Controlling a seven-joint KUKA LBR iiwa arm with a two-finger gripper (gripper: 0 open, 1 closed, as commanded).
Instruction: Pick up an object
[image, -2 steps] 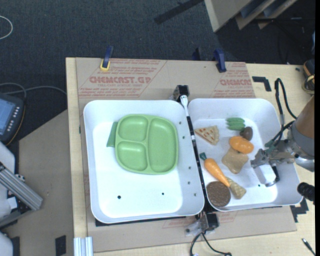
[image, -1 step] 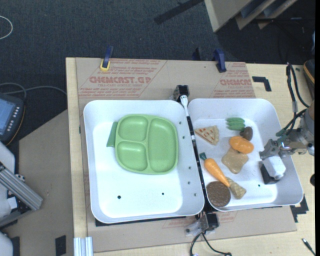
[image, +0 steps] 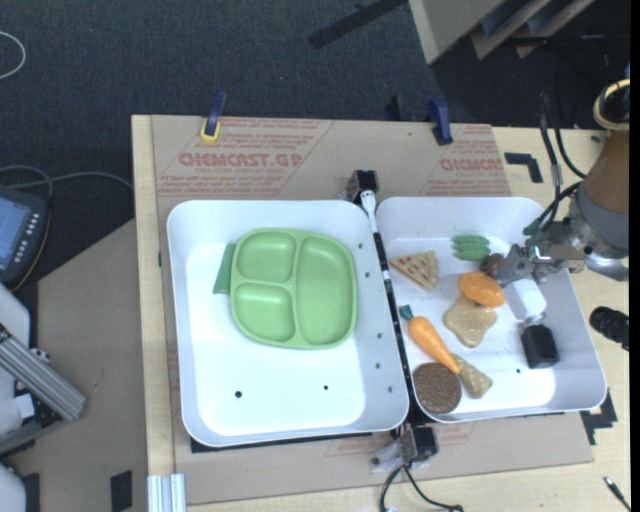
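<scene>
Where the hand hovers, grip unclear, orange piece beneath, long axis running left-right

grey arm with orange band, black cables, small metal hand

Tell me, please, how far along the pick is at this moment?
Done: the gripper has reached into the right bin, beside the orange piece. In hand: nothing visibly between its fingers. Left: grasping and lifting one item; the carrot and the others lie on the bin floor.
</scene>
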